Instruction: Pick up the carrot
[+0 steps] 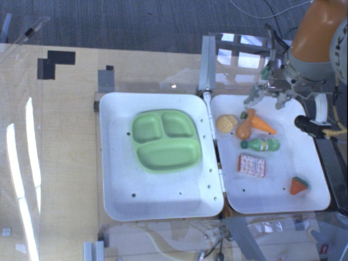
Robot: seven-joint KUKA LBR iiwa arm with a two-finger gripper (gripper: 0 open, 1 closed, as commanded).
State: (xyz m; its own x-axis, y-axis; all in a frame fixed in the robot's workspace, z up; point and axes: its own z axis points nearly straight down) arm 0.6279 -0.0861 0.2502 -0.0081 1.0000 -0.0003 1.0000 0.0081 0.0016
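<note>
We see two shallow white bins; the right bin (318, 192) carries the small orange carrot (262, 124) near its far edge, long axis running from far-left toward near-right, green stub touching a tan drumstick (246, 126). The grey two-finger gripper (269, 94) hangs just beyond the carrot, toward the far rim, fingers spread, pinching nothing. Fingertip detail blurs against the clear far wall.
</note>
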